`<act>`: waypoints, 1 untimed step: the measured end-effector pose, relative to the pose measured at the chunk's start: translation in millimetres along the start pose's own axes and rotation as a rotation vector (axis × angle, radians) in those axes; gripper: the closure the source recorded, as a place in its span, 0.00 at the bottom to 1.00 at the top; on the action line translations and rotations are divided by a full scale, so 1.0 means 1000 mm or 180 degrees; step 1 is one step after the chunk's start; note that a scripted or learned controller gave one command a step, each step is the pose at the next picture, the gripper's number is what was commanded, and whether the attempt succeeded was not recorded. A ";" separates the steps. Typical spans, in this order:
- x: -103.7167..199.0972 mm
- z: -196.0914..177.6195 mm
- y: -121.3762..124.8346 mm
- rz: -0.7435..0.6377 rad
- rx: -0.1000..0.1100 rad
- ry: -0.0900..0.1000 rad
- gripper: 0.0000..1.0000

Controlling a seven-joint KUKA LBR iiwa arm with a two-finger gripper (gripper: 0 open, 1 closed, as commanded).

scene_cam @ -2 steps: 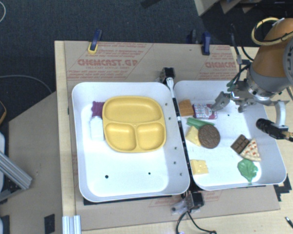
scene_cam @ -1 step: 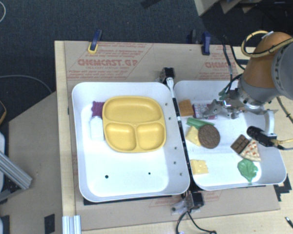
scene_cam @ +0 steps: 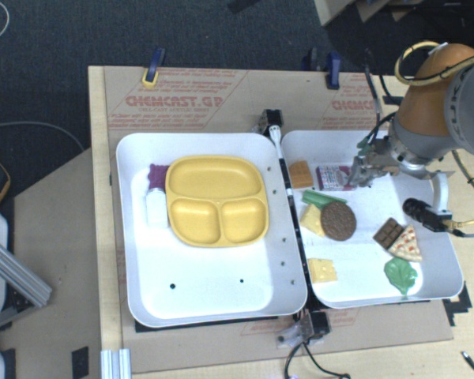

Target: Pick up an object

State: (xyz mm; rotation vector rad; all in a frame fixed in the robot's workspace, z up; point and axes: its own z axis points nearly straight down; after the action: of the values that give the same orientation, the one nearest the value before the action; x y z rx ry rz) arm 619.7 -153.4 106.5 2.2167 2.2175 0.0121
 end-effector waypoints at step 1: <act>-0.009 -0.061 0.002 0.0005 0.0004 -0.0015 1.00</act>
State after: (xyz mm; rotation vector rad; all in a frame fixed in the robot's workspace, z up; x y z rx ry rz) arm 621.1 -162.8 167.2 2.2166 2.2142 0.0054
